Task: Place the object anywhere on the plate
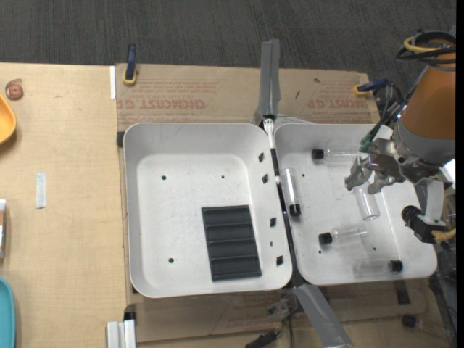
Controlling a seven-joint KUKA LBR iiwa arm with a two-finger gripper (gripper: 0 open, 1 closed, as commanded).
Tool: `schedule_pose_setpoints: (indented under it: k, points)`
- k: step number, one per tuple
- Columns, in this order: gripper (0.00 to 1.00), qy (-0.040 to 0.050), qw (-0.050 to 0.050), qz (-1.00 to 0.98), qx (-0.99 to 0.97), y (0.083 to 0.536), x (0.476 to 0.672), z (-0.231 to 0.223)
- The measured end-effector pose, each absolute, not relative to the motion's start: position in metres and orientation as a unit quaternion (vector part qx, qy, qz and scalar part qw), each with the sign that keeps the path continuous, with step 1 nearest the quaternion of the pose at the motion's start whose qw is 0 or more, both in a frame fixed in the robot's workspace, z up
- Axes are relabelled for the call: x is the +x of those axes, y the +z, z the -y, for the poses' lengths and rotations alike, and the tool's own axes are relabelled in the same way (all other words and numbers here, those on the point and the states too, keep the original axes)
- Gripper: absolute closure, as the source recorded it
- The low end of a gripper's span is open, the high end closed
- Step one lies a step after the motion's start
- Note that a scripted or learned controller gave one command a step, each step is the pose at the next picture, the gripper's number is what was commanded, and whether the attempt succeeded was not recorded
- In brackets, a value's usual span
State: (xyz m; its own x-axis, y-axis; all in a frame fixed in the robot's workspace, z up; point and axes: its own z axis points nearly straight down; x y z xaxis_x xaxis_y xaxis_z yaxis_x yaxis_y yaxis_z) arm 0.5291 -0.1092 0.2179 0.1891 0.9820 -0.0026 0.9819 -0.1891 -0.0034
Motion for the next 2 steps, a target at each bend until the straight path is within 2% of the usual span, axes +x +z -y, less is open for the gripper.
schedule_pose_setpoints:
  k: [1, 2]
  points:
    - [1.0, 0.0012, 0.001, 0.816, -0.579, 0.19, 0.523, 0.043]
    - [1.0, 0.0013, 0.001, 0.832, -0.555, 0.191, 0.477, -0.028]
